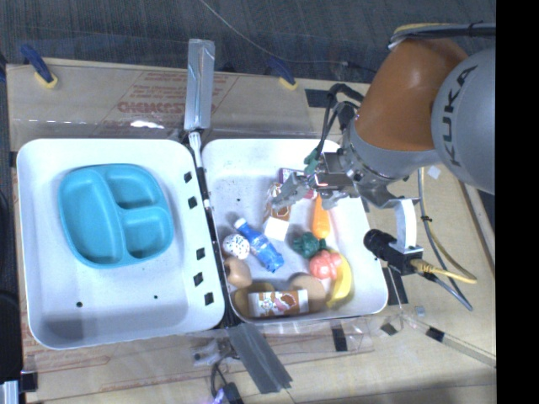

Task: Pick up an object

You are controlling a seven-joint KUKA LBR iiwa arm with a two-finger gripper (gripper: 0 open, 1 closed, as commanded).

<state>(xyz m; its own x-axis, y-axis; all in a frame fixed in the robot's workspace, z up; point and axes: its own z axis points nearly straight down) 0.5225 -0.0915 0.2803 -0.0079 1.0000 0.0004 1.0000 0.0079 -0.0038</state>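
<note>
While my gripper [290,194] hangs low over the right bin [244,162], I cannot tell how wide it stands or whether it has hold of anything. Just beside it lie a carrot [321,219] and a blue bottle [259,244]; farther off, a banana [341,283]. My arm [459,116] reads KUKA. Well beyond sits a blue tray [115,212].

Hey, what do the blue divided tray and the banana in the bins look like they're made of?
The blue divided tray looks like molded plastic: one even color, soft sheen, rounded compartment edges. The banana is probably a plastic toy, smooth and uniformly yellow, though it is too small here to be sure.
</note>
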